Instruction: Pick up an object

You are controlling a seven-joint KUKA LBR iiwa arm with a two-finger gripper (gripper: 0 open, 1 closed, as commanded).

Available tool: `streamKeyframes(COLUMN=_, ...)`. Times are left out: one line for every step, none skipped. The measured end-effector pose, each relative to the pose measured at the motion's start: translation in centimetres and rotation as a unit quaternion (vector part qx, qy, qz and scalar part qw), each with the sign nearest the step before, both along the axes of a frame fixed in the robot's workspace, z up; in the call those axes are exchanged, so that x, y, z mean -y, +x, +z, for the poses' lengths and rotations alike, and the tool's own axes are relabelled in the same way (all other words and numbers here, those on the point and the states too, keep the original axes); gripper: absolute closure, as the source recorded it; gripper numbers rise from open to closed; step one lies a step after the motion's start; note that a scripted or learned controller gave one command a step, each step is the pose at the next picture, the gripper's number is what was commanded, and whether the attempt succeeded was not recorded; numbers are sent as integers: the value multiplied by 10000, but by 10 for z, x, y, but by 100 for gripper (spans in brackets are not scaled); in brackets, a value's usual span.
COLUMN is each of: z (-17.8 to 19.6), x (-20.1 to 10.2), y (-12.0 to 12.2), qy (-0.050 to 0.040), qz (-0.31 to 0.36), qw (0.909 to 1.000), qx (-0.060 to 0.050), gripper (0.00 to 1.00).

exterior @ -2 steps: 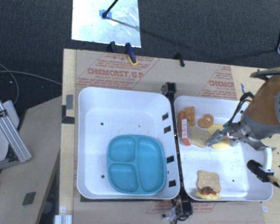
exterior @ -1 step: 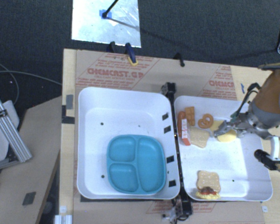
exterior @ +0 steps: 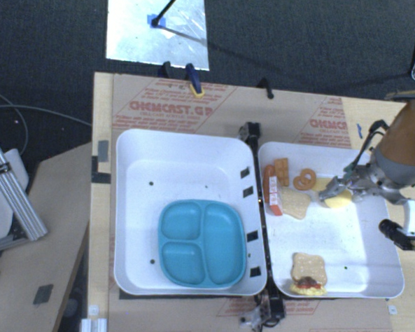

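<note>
My gripper [exterior: 334, 192] reaches in from the right and sits low over the back of the right bin [exterior: 369, 277]. Directly under its tip lies a yellow toy wedge [exterior: 340, 201], partly covered by it. I cannot tell if the wedge is held. To the left lie a tan bread slice [exterior: 294, 203], a pretzel ring [exterior: 305, 179], an orange cracker [exterior: 282, 171] and a red sausage [exterior: 268, 189]. A toy sandwich [exterior: 308, 274] rests near the bin's front edge.
The left bin [exterior: 144, 165] holds a blue divided plate [exterior: 202, 243]. A black clamp part [exterior: 398, 235] juts over the right bin's right rim. The grey arm with its orange band [exterior: 407, 142] hangs over the bin's back right corner.
</note>
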State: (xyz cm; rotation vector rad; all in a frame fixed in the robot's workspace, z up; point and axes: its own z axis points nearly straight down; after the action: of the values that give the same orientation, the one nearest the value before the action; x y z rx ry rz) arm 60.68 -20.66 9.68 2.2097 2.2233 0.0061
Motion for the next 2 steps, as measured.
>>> streamKeyframes(z=-11, x=-89, y=-53, qy=14, qz=2, qw=10000, qx=-35, gripper=100)
streamKeyframes(z=-12, x=-125, y=-123, qy=22, qz=-25, qw=10000, qx=-50, gripper=100)
